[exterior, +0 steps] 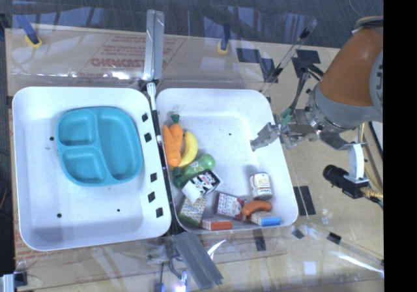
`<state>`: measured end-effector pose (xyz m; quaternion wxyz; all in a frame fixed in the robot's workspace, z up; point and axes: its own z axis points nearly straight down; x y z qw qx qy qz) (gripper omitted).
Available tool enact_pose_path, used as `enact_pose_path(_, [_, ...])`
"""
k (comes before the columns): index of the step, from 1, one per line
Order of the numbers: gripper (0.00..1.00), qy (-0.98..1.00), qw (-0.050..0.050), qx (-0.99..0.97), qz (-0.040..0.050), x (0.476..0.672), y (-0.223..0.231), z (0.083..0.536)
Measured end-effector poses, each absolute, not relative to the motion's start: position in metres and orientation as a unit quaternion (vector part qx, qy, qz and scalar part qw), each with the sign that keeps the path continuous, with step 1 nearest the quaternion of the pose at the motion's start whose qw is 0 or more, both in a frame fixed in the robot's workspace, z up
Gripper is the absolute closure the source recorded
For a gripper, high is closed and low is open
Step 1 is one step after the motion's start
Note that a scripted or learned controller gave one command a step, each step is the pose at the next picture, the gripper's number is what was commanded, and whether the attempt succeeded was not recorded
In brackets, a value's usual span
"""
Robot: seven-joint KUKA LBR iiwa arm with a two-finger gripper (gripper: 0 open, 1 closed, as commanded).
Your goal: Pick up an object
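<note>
My gripper (266, 135) hangs over the right rim of the right bin (225, 105), with nothing visibly in it. Along the bin's left side lie an orange carrot (171, 143), a yellow banana (189, 148) and a green vegetable (196, 167). Near the front sit a white and black packet (201, 184), a patterned green box (189, 209), a red box (228, 204), a red bar (216, 224), a small jar (261, 185), an orange-brown sausage (255, 206) and a blue and white piece (266, 220). The jar is the closest to the gripper, a little below it.
The left bin (32, 219) holds a blue divided plate (99, 144). A metal post (154, 43) stands at the back between the bins. The arm's orange band (355, 66) and cables are at the right, outside the bin.
</note>
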<state>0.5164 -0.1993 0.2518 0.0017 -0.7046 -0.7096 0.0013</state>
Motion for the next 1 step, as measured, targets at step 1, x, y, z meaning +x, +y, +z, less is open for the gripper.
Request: enact_pose_path(1, [0.0, -0.744, 0.001, -0.669, 0.0011, 0.48, -0.2106, 0.1966])
